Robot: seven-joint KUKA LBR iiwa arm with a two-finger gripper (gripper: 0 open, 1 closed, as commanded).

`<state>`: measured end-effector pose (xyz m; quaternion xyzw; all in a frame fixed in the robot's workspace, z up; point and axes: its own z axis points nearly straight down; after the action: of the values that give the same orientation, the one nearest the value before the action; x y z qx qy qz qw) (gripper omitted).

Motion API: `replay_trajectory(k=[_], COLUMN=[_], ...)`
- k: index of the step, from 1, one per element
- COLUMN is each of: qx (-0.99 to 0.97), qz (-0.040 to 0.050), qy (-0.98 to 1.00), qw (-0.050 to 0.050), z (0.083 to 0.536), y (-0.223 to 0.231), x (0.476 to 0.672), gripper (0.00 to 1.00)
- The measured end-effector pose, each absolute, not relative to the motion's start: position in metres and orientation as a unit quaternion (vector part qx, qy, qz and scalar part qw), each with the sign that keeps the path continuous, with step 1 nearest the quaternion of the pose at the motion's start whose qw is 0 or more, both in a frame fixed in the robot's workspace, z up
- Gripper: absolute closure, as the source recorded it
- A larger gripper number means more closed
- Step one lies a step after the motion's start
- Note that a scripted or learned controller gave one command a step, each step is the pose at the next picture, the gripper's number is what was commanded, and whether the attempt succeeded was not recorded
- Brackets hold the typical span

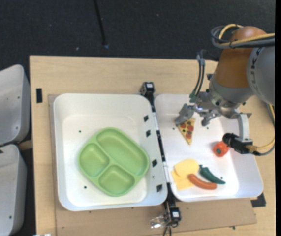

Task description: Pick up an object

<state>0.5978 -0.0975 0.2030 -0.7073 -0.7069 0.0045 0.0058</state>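
While the grey arm (238,68) reaches in over the right bin (251,173), its pincer (195,114) hangs low at the bin's far side with the two fingers (183,116) spread apart, so it is open and grips nothing. Just below the pincer, nearly touching the near fingertip, lies a toy pizza slice (187,130), its point turned away from the pincer toward the bin's near side. Off to the arm's side of the pincer and a little nearer the camera sits a small red tomato (220,149), close beside a black fitting on the arm's cable. Further from the pincer, toward the bin's near edge, a yellow cheese piece (182,173) lies flat, with a red-orange sausage (202,182) resting across its edge and a dark green pepper (211,175) just beside the sausage. Well apart from the pincer, across the divide between the bins, the left bin (69,112) holds a green divided plate (113,161) lying flat. Both bins rest on the wooden table (106,73).
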Motion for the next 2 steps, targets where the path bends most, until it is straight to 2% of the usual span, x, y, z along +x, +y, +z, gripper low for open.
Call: replay_trajectory(k=[1,2], qx=[-0.706,-0.707], qz=[0.0009,0.0032], qy=[-0.708,-0.707], qw=[0.001,0.003], z=[0.209,0.151], y=[-0.097,-0.104], x=[0.6,0.591], gripper=[0.0,0.0])
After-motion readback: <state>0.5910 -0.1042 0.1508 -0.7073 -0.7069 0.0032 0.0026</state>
